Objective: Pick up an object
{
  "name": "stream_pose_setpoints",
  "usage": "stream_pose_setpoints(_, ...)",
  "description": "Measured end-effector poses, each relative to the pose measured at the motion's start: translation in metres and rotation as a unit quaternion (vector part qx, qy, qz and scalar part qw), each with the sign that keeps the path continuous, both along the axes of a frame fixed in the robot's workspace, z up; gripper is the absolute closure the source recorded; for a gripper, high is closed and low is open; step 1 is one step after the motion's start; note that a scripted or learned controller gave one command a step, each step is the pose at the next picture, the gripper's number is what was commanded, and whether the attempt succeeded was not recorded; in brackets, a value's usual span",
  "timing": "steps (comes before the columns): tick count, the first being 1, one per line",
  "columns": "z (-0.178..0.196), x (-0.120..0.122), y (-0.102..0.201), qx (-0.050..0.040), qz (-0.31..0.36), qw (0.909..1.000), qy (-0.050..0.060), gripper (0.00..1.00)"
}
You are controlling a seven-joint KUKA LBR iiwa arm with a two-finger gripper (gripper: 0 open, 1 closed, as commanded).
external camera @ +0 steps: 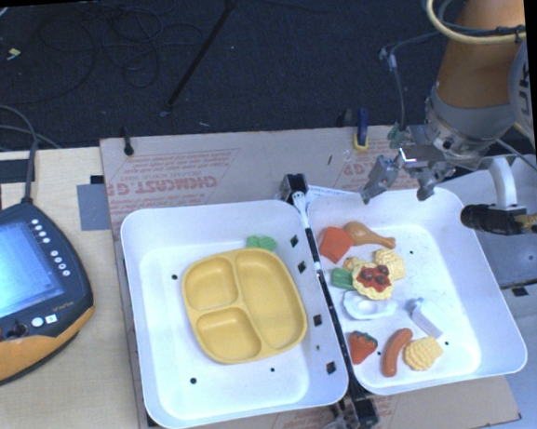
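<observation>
Camera view: gripper (402, 178) hovers above far edge of right bin (492, 329), jaws spread wide, nothing between. Toy foods lie in right bin: drumstick (369, 235), sausage (396, 351), corn (423, 353). Yellow tray (242, 305) in left bin. Pick not yet begun; descent, grasp, lift all remain.

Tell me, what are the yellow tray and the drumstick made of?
The yellow tray looks like moulded plastic: one even colour, rounded compartment walls, a dull sheen. The drumstick seems to be toy plastic too: smooth, flat orange-brown with a soft highlight. Rubber or foam can't be ruled out from here.
</observation>
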State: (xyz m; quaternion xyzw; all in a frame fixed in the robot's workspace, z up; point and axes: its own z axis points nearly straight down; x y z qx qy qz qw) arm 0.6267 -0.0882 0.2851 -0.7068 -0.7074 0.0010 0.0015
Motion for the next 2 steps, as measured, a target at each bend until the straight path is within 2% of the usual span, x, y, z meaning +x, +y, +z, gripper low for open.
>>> stream_pose_setpoints(1, 0.0262, -0.0568, 0.0724, 0.0006, 0.001, 1.0, 0.001, 0.0)
stream_pose_setpoints(2, 0.0348, -0.0547, 0.0704, 0.0003, 0.0, 1.0, 0.002, 1.0)
